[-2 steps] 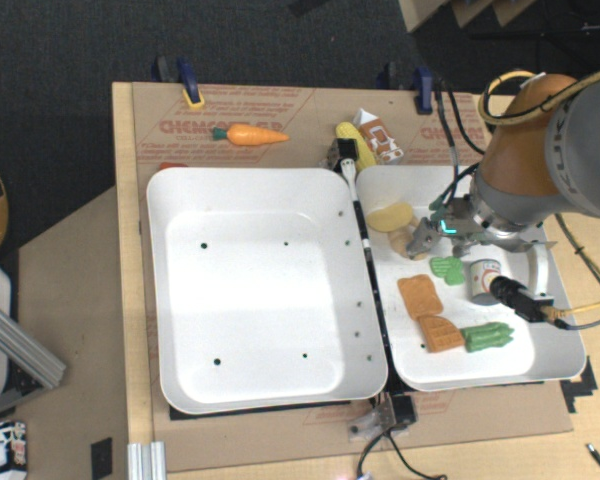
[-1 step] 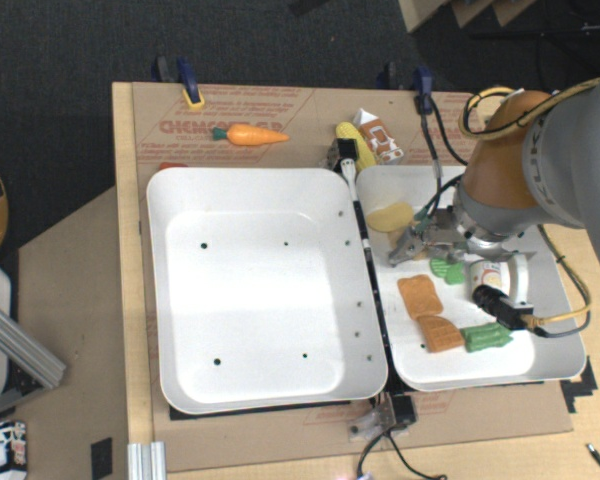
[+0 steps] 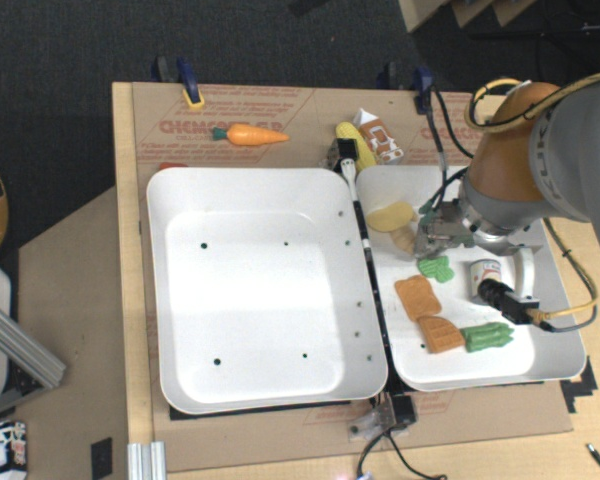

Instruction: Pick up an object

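Gripper: your gripper (image 3: 427,236) is low in the right bin (image 3: 550,363), near its upper left; whether it is open or holding anything, you cannot tell.

Nearest piece: the small green toy (image 3: 435,267) lies just beside the gripper at about 5 o'clock, long axis running roughly 8 to 2.

Other pick: the pale yellow piece (image 3: 390,215) sits close at 10 o'clock.

Further off: the orange slice (image 3: 415,296) and the green pickle (image 3: 488,337) lie toward 6 and 5.

Judgement: the green toy looks like the shortest reach.

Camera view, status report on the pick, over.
Gripper low in right bin, fingers unclear. Beside pale yellow item and small green piece. Nothing seen held.
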Available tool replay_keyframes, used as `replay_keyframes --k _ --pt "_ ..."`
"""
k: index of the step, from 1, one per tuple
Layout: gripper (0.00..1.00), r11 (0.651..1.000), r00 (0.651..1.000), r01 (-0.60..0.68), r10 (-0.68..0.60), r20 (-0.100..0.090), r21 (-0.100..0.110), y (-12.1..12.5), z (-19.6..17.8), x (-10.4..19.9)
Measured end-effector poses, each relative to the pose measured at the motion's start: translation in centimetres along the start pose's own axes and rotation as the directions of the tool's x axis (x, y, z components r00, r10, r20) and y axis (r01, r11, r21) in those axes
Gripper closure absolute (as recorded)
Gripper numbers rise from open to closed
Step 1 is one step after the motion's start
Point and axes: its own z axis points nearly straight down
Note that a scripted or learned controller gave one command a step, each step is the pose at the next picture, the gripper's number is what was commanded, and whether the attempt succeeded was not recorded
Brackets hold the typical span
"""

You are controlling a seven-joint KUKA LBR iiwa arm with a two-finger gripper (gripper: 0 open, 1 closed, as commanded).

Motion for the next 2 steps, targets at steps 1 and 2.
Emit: replay_keyframes --k 1,2 --pt "1.00 1.000 1.000 0.015 -0.015 -0.010 -0.006 3.4 -9.3 12.6" --pt "1.00 1.000 1.000 0.011 -0.011 -0.010 -0.013 3.9 -25.1 20.1"
